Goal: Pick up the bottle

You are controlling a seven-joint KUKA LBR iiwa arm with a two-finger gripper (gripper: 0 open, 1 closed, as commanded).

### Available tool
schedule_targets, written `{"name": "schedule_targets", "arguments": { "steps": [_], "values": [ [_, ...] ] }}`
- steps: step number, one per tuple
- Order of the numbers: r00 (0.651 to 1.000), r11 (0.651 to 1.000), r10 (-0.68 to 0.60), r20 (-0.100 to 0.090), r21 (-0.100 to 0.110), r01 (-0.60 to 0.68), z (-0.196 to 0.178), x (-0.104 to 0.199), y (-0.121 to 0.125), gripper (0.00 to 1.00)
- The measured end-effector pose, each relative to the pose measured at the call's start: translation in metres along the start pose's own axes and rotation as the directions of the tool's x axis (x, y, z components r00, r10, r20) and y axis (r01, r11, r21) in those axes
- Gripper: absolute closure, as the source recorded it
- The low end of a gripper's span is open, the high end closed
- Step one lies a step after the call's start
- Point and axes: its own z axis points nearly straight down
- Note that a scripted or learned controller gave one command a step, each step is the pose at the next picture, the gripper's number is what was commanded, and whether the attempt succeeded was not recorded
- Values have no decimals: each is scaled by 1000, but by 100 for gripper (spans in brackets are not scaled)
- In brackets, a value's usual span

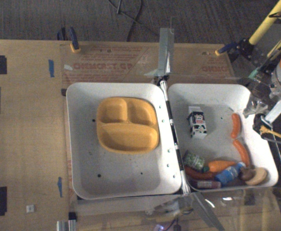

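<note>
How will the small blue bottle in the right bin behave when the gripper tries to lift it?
The bottle lies on its side, so it may roll if nudged. It sits packed against the carrot and other toy food near the bin's front wall, so neighbours could shift with it. It looks small and probably light; its smooth rounded body might slip.
</note>
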Motion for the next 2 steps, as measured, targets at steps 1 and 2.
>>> {"name": "schedule_targets", "arguments": {
  "steps": [1, 2],
  "values": [
    [996, 996, 89, 0, 0, -89, -43, 38, 80, 100],
    [997, 997, 82, 2, 2, -82, -51, 41, 79, 100]
  ]
}}
